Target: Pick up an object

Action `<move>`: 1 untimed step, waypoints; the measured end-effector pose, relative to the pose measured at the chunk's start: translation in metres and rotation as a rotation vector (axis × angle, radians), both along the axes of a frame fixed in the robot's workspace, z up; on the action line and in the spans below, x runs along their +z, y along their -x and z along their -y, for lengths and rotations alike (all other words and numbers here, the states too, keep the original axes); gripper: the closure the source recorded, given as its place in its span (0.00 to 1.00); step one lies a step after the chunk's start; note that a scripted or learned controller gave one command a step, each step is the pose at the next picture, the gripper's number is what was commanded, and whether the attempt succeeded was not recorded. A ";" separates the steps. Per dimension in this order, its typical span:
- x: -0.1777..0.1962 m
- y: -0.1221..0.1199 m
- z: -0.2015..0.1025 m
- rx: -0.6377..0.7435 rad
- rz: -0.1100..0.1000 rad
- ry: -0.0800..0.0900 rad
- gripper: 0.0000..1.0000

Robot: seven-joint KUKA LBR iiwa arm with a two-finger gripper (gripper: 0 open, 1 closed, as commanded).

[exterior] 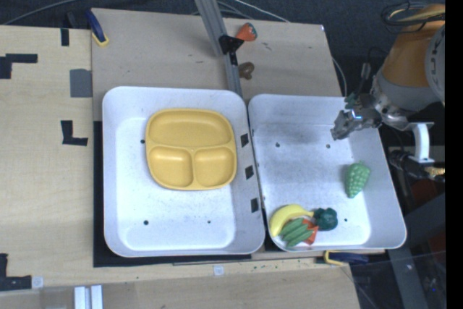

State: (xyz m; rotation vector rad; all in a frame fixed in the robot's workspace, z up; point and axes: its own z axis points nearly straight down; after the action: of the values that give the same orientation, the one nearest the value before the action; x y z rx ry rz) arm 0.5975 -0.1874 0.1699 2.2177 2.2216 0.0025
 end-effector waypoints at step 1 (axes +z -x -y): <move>0.063 -0.002 0.002 0.000 0.002 0.001 1.00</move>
State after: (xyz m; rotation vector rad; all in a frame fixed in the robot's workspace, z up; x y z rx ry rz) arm 0.5996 -0.1891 0.2333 2.2165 2.2203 0.0033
